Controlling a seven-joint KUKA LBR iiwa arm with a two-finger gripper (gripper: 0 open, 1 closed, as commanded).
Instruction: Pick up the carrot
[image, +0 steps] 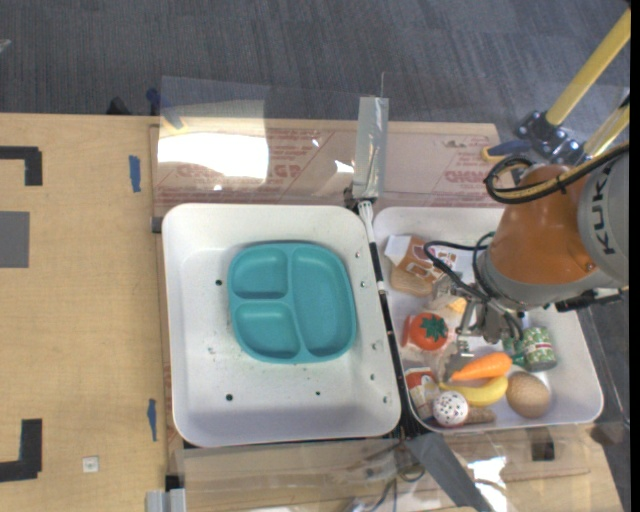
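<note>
One tool (467, 345) hovers just above the carrot (480, 367).

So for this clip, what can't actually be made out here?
- Gripper: in the camera view its fingers blur against clutter, so open or shut is unclear, as is contact with the carrot.
- Items beneath the arm in the right bin: partly covered by the wrist.
- Arm: cut off at right edge.

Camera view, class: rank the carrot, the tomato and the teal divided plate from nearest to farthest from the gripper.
1. The carrot, in the right bin just below the gripper.
2. The tomato, same bin, on the gripper's left in the view.
3. The teal divided plate, across the divider in the left bin.
</note>
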